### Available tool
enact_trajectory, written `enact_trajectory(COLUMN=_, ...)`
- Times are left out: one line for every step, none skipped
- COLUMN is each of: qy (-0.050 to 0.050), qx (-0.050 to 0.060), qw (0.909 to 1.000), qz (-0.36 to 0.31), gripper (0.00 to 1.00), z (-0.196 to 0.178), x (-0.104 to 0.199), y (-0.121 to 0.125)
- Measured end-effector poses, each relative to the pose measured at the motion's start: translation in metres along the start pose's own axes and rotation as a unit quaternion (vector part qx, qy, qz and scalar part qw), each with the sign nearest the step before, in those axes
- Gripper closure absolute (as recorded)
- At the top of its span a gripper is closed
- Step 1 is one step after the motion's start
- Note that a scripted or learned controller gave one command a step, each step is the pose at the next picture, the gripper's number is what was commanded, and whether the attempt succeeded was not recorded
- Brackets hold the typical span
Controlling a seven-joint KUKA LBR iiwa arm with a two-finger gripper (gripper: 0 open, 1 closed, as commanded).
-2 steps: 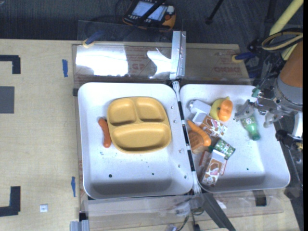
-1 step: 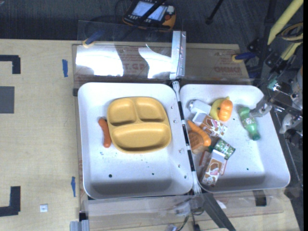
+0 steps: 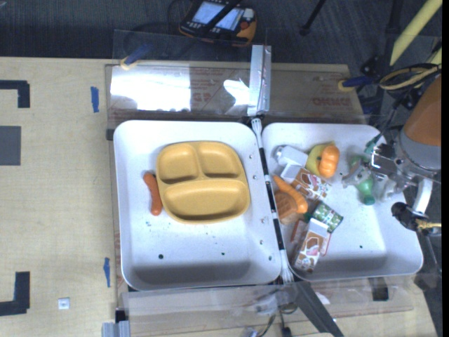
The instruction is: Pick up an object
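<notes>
So the fingers (image 3: 367, 166) sit at the right edge of the right bin (image 3: 365, 248), low over its floor, and honestly I can't tell if they're spread or pinched, since the metal parts blur together there. A small green object (image 3: 366, 190) is right beside them, touching or nearly so, too small to make out its shape or which way it points.

Room-wise, the floor between that green bit and the clutter along the bin's left side is bare, and so is the near right part of the bin. The clutter hugs the divider: a yellow and orange fruit-like toy (image 3: 323, 159) at the top, a carrot (image 3: 290, 193) running diagonally from upper left to lower right, and two small printed cartons (image 3: 313, 245) with their long axes tilted toward the near edge.

The left bin (image 3: 133, 188) holds a yellow divided tray (image 3: 203, 180) in the middle, long axis left to right, with an orange sausage-like piece (image 3: 153, 192) lying along its left edge, pointing away from the camera. Both bins sit on the worktop (image 3: 49, 188)
</notes>
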State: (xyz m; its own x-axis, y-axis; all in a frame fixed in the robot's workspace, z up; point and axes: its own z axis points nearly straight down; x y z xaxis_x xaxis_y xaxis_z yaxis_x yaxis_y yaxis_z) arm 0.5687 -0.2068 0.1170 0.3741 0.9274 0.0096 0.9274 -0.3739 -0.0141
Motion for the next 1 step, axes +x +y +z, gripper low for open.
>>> enact_trajectory(qy=0.003, qx=-0.004, qw=0.9999, qz=0.01, gripper=0.0, z=0.0219, x=0.0114, y=0.011)
